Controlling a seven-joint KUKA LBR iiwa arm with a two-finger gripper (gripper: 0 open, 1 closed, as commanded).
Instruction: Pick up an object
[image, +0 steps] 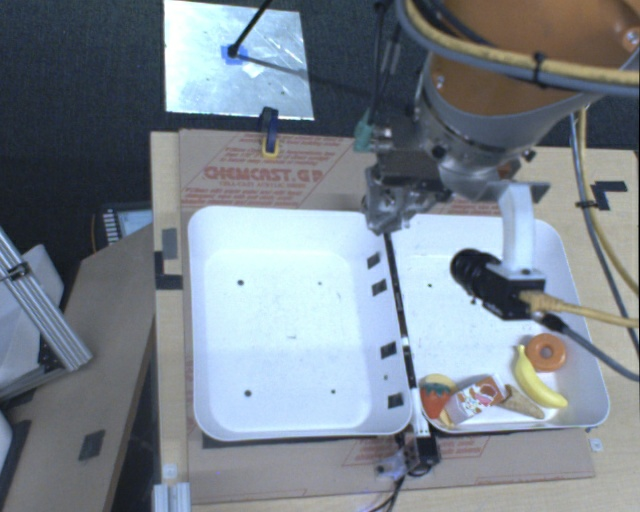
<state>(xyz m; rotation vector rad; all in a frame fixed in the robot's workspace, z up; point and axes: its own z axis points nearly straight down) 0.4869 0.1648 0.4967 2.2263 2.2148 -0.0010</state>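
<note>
Counting two white bins: the left bin (275, 335) and the right bin (575, 300), where one banana (535, 380), one orange ring (546, 351), one tomato-like piece (436, 396), one red-and-white packet (474, 398) and one cone (522, 404) are lying at the near edge. My gripper (395, 212) is hanging over the far divider; its state I cannot tell. The cardboard is reading "CHEMCAST".

The gripper (392, 212) hangs over the bins' shared top edge. In the right bin (440, 300), near its front corner, lie a banana (535, 380), a donut (546, 351), a tomato (437, 395) and a packet (472, 400).
</note>
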